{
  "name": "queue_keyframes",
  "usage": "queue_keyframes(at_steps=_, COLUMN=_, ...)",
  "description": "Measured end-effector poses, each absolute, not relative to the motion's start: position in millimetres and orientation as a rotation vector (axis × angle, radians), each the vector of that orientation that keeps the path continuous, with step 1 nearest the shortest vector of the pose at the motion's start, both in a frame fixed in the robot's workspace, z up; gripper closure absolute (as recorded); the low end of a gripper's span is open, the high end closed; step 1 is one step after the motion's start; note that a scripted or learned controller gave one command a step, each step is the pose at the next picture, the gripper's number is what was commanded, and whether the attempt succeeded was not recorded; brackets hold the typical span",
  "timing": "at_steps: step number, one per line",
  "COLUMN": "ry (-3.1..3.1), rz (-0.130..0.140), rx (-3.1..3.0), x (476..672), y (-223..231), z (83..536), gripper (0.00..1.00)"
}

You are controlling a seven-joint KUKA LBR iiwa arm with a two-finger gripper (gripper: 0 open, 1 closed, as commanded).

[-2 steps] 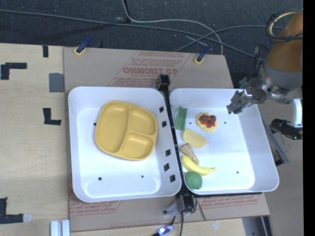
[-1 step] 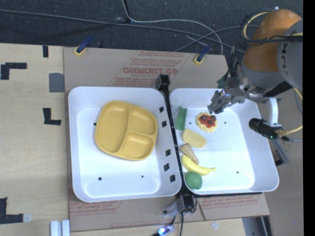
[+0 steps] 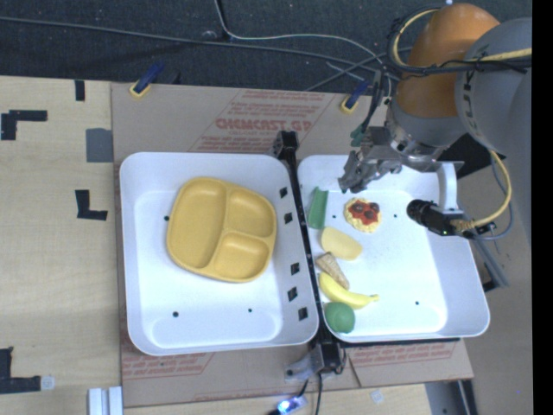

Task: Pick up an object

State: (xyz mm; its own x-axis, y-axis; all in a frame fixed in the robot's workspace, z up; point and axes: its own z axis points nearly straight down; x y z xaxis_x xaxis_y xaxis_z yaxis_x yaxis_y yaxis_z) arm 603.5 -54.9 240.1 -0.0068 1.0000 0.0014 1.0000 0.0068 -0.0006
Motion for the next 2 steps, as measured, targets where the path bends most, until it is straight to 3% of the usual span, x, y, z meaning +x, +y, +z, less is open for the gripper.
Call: queue_keyframes(at_steps=2, ry=-2.227, rz=0.001, rx=-2.212, x=609.1, y=54.3, z=220.0, gripper=1.0)
